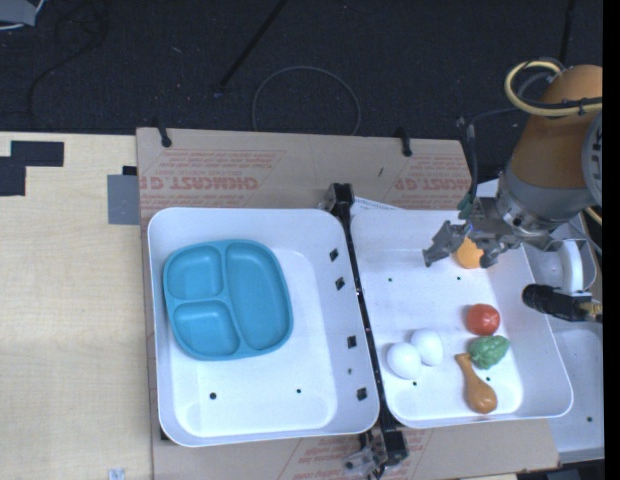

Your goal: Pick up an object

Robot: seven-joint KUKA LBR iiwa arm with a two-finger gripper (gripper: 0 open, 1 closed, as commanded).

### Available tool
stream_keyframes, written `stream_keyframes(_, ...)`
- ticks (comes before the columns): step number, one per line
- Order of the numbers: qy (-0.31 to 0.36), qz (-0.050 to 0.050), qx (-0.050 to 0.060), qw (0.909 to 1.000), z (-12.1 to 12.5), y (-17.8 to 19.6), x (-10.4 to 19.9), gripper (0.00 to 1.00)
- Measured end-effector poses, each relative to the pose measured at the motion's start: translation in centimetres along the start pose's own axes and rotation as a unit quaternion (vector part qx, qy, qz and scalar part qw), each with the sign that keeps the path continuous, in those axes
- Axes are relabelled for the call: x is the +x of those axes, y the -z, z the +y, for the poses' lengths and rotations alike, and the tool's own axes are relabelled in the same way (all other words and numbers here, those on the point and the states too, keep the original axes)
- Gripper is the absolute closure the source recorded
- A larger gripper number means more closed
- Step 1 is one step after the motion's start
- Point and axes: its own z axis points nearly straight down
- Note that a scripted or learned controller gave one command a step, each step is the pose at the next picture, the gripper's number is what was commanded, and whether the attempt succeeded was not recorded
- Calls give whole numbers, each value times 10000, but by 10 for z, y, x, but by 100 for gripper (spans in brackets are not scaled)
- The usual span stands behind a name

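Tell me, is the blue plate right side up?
Yes. The blue plate lies flat in the left bin, its three hollow sections facing up.

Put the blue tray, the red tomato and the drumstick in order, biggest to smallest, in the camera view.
1. Blue tray, by far the biggest.
2. Drumstick.
3. Tomato, a bit smaller than the drumstick.

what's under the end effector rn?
An orange object sits right at the end effector in the right bin. Only part of it shows; the rest is covered, so I can't tell whether it's gripped.
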Motion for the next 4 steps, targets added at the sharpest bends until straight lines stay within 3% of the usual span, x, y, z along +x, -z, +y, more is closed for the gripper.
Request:
stream_keyframes(1, 9, -10, -73, 10000, 3, 8, 0, 0)
stream_keyframes(3, 6, -2, -42, 10000, -7, -97, -10, 0)
stream_keyframes(4, 4, -4, -51, 10000, -7, -129, -9, 0)
